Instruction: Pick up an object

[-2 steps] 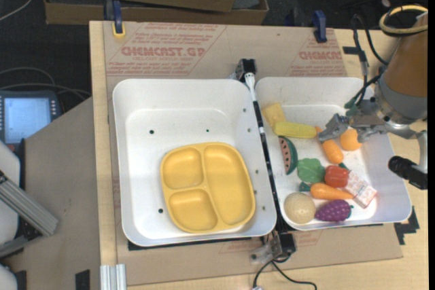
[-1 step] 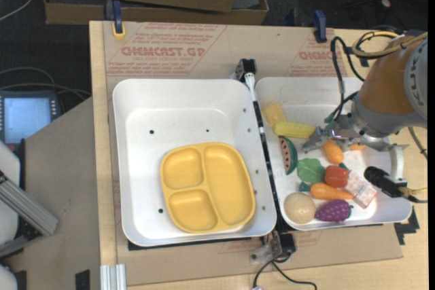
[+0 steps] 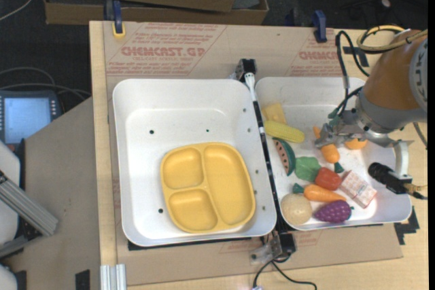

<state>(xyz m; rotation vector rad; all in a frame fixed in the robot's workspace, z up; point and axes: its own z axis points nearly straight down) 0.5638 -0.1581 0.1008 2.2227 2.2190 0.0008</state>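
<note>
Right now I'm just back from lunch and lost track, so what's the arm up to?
The arm's end effector is down in the right bin, among the toy food near a small orange piece. Whether it has anything is unclear. A corn cob, carrot, purple grapes and other pieces lie in that bin. The left bin holds a yellow divided plate.

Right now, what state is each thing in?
Gripper: down in the right bin, among the toy food.
Yellow tray: flat in the left bin, compartments bare.
Banana: lying in the right bin.
Grapes: lying near the front wall.
</note>
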